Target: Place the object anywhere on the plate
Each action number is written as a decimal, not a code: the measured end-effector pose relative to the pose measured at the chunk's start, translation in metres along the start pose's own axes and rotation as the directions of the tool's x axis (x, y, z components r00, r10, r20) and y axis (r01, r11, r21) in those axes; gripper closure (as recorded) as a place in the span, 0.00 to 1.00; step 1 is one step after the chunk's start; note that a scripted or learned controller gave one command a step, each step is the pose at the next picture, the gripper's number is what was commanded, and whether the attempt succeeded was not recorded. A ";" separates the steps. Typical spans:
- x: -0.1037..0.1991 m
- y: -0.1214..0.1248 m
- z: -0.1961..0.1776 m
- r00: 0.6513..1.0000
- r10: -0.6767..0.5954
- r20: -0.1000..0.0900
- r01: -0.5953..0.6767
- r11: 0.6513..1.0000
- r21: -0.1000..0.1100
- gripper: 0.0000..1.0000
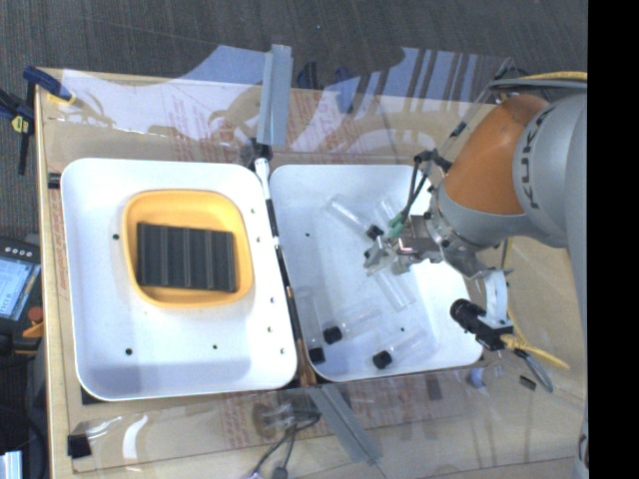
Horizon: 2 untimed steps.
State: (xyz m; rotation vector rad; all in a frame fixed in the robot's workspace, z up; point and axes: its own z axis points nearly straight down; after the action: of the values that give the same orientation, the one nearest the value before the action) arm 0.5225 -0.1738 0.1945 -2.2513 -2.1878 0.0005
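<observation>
Two shallow white bins sit side by side mid-frame on a wood-tone bench [130,118]. Left bin [90,347] holds a yellow plate [186,206], rounded-square, in its upper-centre part; a dark ribbed rectangular block [187,257] lies flat on the plate, filling most of its middle w/ yellow rim showing all round. Right bin [310,218] has several clear, see-through tube-like pieces scattered abt: one near upper centre [344,213], more toward lower right, hard to outline vs the white floor. Small black bits lie along the right bin's lower edge: one at lower left [331,334], one at lower centre [380,359]. Arm comes in from frame right, orange band [489,163] big at upper right, grey housing [559,168] beyond it. Gripper [389,252] hangs over the centre-right of the right bin, metal & green parts w/ thin cables running up to the wrist. Jaw state: can't tell, the finger area is a tangle of metal & clear plastic from this angle, and whether anything sits between them isn't readable. A black-and-white fitting [479,317] sticks out below the wrist nr the bin's lower right corner. A grey bar [274,98] runs up from the gap between bins toward top of frame. Dark carpet [200,8] fills the top.
</observation>
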 end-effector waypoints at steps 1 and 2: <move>0.078 0.036 -0.087 1.000 -0.006 0.001 0.006 1.000 0.000 1.00; 0.094 0.093 -0.037 0.979 -0.205 0.002 0.205 0.979 0.001 1.00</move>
State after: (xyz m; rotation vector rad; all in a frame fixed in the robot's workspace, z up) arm 0.6180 -0.0824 0.2311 -2.0141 -2.4088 0.0028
